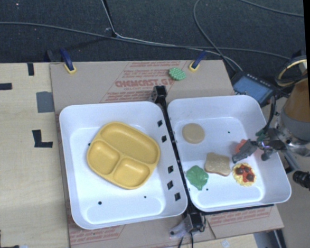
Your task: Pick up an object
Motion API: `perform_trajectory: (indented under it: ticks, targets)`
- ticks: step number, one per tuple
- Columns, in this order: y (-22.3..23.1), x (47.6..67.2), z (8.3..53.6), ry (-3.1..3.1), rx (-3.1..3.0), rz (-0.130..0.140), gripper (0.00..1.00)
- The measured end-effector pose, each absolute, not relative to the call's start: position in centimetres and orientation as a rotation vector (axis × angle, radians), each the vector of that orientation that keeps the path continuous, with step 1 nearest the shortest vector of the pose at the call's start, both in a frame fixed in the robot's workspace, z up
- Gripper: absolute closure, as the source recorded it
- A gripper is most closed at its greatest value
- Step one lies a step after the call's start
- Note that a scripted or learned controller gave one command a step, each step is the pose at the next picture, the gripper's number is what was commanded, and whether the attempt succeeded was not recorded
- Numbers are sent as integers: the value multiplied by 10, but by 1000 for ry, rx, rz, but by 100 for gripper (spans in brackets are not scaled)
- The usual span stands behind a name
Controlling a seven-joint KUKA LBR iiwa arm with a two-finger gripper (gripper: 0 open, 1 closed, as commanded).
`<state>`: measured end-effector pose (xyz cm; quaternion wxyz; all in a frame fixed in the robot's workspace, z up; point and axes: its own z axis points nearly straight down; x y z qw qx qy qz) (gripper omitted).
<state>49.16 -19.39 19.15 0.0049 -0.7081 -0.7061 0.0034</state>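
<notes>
**Claw poised at the right bin**

Nearest the lens, the right bin's [279, 194] front rim bears food pieces for picking. Gripper [245, 149] hovers right of centre, apparently empty; whether parted I cannot tell. Just below sits the pizza piece [245, 174], beside it the toast [217, 164].

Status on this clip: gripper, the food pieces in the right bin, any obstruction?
Gripper low over right white bin, nothing seen between fingers. Nearest: small round pizza piece, tan toast slice. Green leafy piece, round beige cookie lie apart.
</notes>
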Motion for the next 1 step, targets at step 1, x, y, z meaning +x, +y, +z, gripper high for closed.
perform_trajectory:
  ticks: [1]
  targets:
    - [-194,494,196,-2221,-2221,2,0]
